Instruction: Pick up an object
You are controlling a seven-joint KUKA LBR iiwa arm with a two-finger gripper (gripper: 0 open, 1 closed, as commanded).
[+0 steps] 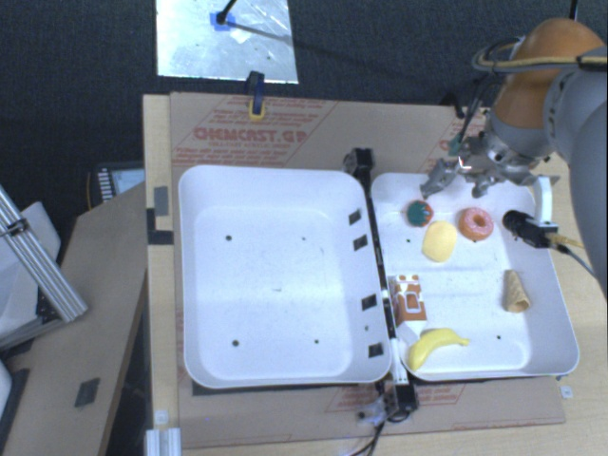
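The right bin holds several small objects: a green ball, a yellow lemon, a pink frosted donut, a tan cone, an orange-and-white block and a yellow banana. My gripper hangs over the bin's far edge, just beyond the green ball and the donut. Its two fingers are spread apart and open, with nothing between them.
The left bin lies beside the right one, with a black clip strip along their shared wall. A black fitting with a cable sits at the right bin's right rim. Cardboard lies under both bins.
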